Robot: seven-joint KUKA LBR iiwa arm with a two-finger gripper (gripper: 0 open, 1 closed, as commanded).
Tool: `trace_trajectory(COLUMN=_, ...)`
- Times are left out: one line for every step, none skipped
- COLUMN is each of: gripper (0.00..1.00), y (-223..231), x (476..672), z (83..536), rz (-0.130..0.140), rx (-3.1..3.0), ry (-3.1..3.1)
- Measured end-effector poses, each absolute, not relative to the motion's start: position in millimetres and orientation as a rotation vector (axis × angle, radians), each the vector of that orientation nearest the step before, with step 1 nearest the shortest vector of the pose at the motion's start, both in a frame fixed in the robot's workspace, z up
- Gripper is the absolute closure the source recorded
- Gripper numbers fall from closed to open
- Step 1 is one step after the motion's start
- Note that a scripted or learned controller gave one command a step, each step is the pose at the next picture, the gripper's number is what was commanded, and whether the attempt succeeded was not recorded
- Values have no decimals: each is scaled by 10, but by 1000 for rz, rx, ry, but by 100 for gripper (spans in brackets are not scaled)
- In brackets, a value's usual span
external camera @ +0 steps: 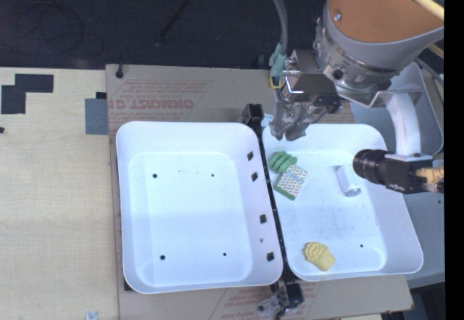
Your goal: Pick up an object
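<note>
Pale wood bench [51, 188] carries a brown board on which 2 shallow white bins sit side by side. Nearest the camera, at the front of the right bin [391, 257], lies a yellow ridged piece [319, 255]. The left bin [134, 202] holds nothing to pick. Farther back in the right bin, near the divide between the bins, a green ridged piece [281, 161] lies touching a green sponge with a white patterned face [291, 182]. A small grey cylinder [347, 181] rests apart from them, toward the right. Beyond those, at the far rim of the right bin, the gripper [290, 128] hangs just above and behind the green ridged piece; I cannot tell from this angle how it is set, and nothing shows in it. Judging by this, the pick is not yet made: all 4 things lie in the bin, so descent, grasp and lift remain.
</note>
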State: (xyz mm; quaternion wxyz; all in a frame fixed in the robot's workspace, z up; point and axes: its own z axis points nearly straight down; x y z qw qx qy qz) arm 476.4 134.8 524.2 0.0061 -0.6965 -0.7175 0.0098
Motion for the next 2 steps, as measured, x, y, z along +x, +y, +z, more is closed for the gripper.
trace_trajectory(gripper=100, y=1356, x=4766, z=5333, rz=36, rx=-2172, ry=-2249)
trace_trajectory(gripper=100, y=1361, x=4769, z=5426, rz=41, rx=-2166, ry=-2252)
